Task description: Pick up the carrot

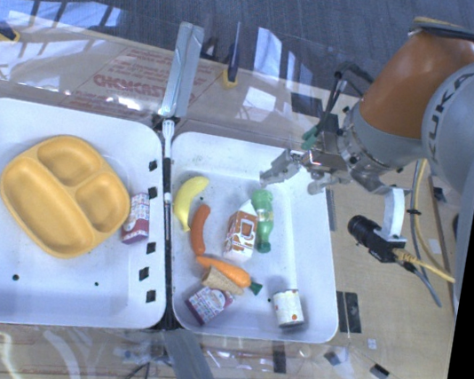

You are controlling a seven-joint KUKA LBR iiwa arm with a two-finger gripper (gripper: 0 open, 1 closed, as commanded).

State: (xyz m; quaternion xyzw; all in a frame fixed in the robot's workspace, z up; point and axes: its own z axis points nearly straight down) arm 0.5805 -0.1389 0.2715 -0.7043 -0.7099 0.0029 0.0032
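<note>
The carrot (225,269), likely a light, stiff, smooth toy best pinched across its middle, lies at six o'clock in the right bin (318,243), while the claw (278,169) hovers empty near twelve, fingers apparently narrow.

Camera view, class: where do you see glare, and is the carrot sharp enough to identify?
Camera view: glare streaks the clear sheeting behind both bins; the carrot in the right bin looks soft but recognisable by its orange colour; lighting is even, shadows faint; the claw is slightly blurred.

Bright, even light — glare on plastic sheeting (106,54); soft focus.
</note>
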